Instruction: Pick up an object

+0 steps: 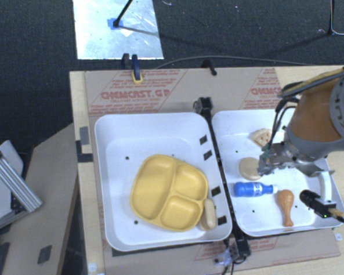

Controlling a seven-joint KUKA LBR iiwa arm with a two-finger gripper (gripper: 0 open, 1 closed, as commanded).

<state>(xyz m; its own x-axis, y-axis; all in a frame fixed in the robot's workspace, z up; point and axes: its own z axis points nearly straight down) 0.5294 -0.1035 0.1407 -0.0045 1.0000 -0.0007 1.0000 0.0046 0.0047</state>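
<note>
Camera view | gripper (265, 164) low in right bin (235, 130), just beside tan round object (249, 169) | finger state: cannot tell | blue bottle (252, 189) and drumstick toy (286, 205) lie nearby | judged: nothing lifted yet, grasp and lift remain

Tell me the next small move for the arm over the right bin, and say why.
Probably a short straight descent. The gripper sits low in the right bin, right beside the round tan piece and just above the blue bottle. The tan piece looks like the nearest target, with the drumstick-shaped toy farther off. Whether it is already touching cannot be told from this slant.
</note>
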